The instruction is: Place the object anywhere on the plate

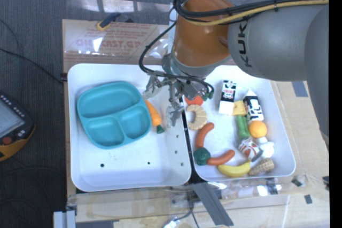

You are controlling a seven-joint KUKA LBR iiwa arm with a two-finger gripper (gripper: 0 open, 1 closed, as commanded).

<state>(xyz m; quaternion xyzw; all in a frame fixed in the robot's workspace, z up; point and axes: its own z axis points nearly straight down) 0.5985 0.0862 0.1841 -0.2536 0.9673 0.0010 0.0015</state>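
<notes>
Gripper [172,110] parked right over the wall where the two bins meet, wrist straight above it at 12 o'clock with cables looped round. Can't tell whether it's open or closed from this angle, too much metal and wire bunched up, and nothing visibly held in it. Just off at about 8 o'clock: the toy carrot [154,114], lying in the left bin [133,168], probably the object to move. Long axis running roughly 11 to 5 o'clock, green end up, orange tip down. Resting just beside the right rim of the teal divided plate [112,114], looks like touching it but not on it, so the job looks not done. Plate itself further out at 9 o'clock, three compartments, tilted a bit in the bin. So the whole move probably comes down to a short hop toward 8 o'clock, turning to grab across the carrot's narrow width, then a nudge on toward 9. Main worry: carrot hugging the plate rim, so little room on that side and a good chance of bumping the plate. On the other side, at 3 o'clock, a tan ring-shaped toy [196,116] close by in the right bin [283,131], with a small red piece [193,99] above it. Further out toward 4 and 5 o'clock: sausage [204,133], banana [235,169], orange [257,129]. All of it away from the path.
</notes>
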